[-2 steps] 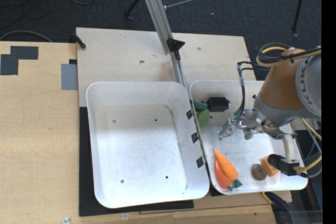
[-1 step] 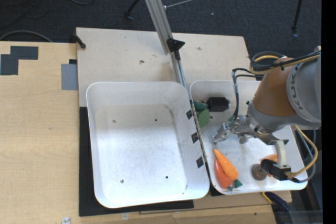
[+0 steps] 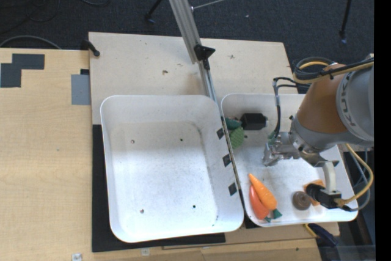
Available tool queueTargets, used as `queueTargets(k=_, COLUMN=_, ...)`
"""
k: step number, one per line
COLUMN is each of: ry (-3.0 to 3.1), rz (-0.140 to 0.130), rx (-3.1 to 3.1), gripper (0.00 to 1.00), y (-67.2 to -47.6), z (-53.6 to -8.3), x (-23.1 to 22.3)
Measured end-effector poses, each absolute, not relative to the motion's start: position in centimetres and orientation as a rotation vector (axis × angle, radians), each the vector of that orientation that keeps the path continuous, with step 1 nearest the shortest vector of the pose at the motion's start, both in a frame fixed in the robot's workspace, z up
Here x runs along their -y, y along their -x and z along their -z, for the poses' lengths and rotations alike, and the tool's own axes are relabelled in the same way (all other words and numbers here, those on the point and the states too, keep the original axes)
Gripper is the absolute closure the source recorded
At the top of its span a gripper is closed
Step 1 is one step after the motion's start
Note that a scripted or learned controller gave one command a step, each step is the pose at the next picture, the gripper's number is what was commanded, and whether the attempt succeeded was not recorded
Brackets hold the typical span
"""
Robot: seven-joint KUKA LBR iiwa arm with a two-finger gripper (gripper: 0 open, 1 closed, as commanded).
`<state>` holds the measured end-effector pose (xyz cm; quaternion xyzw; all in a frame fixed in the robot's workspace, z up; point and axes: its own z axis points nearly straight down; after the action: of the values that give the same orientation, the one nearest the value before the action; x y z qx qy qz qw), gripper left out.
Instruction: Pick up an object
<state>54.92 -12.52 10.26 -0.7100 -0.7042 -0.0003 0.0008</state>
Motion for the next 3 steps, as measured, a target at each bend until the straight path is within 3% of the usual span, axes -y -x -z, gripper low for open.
queueTargets(k=3, ry=2.223, rz=0.002, rx=2.223, gripper=1.0, y=-55.3, z=-24.4, x=13.4)
